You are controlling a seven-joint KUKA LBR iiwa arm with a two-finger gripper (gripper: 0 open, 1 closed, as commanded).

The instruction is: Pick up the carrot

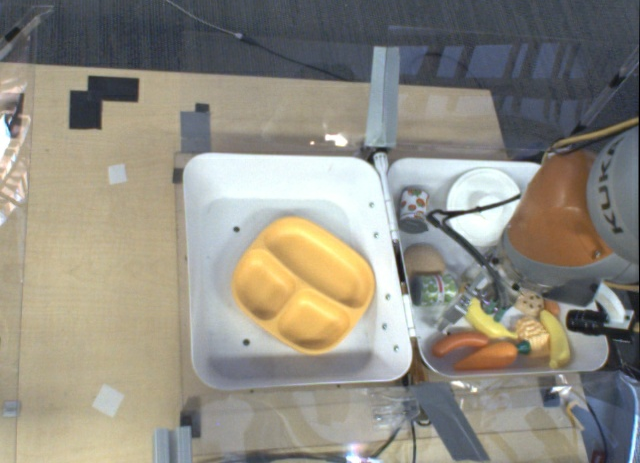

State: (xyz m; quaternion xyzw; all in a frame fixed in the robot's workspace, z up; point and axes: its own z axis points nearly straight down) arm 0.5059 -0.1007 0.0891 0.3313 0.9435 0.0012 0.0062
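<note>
Counter (90, 281) in light wood, couple of black patches up at 11 o'clock. Left bin (215, 251) next, white and shallow, with a yellow divided plate (303, 281) sitting dead centre, three compartments, tilted a bit. Right bin (590, 356) touching it side by side, way more cluttered. Small printed cup (413, 207) at about 10 o'clock in there, white bowl (482, 194) at 12, brownish round thing just below the cup, green-labelled can (434, 288) under that. Down at 6 o'clock: carrot (488, 356), orange, lying flat near the front wall, a red sausage-looking piece (458, 342) just beside it on the left, two bananas (490, 323) close by, one touching the carrot's top edge by the looks of it. Arm (560, 221) coming in from 3 o'clock, big orange band covering the bin's right part. Tool (487, 289) poking out around the pile just above the bananas, too jumbled to say if spread or pressed together. Cannot tell, honestly.
</note>
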